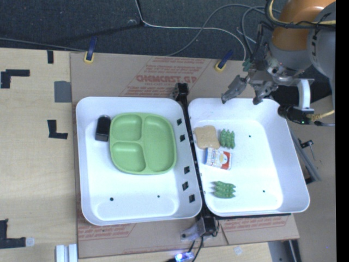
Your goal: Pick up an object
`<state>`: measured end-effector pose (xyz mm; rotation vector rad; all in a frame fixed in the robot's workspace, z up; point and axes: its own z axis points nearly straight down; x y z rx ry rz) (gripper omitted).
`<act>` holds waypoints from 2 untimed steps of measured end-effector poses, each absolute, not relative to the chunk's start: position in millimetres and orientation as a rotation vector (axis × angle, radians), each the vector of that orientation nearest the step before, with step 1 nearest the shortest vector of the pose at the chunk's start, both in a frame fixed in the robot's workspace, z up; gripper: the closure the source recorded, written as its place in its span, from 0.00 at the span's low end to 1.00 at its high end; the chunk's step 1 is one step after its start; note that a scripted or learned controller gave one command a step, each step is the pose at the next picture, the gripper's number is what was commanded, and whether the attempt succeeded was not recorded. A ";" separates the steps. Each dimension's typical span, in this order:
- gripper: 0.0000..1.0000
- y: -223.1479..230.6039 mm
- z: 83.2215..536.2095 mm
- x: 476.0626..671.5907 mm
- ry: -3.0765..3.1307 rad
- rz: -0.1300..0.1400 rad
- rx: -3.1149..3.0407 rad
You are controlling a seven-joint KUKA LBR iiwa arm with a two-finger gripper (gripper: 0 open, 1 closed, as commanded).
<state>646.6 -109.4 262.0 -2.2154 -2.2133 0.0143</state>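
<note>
My gripper (244, 93) hangs open above the far edge of the right bin (272, 146), its two dark fingers spread apart with nothing between them. In the right bin lie a tan bread slice (206, 136), a green leafy piece (227, 138), a small red, white and blue packet (218, 158) and a green pea pod piece (223, 189). These all sit in the bin's left half, below and left of the gripper.
The left bin (92, 201) holds a green divided plate (143, 143) and a small black block (102, 128) at its left. A black clamp strip (187, 146) joins the bins. Cables (218, 31) trail over the dark backdrop behind the bench.
</note>
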 end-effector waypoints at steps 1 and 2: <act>0.00 -109.3 269.6 648.6 -2.223 0.002 -2.219; 0.00 -109.7 205.1 644.3 -2.220 0.009 -2.216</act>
